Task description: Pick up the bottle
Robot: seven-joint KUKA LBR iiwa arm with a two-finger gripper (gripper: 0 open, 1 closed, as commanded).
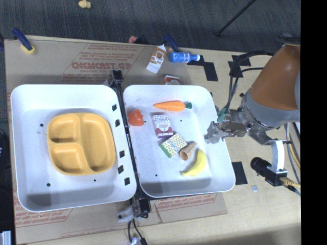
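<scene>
The end effector (213, 132) hangs over the right bin's (225, 172) right rim, whether wide or narrow I cannot tell, so it should travel well back to the blue bottle (183, 57) lying on the counter (219, 208) behind that bin, then descend squarely across its body.

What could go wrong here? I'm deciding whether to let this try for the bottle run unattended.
1. The bottle lies on its side on the bench outside both bins, so it may roll away when touched.
2. A carton sits close beside it and could be knocked or taken instead.
3. The hand is at the right bin's edge, so it might clip the rim while moving.
</scene>
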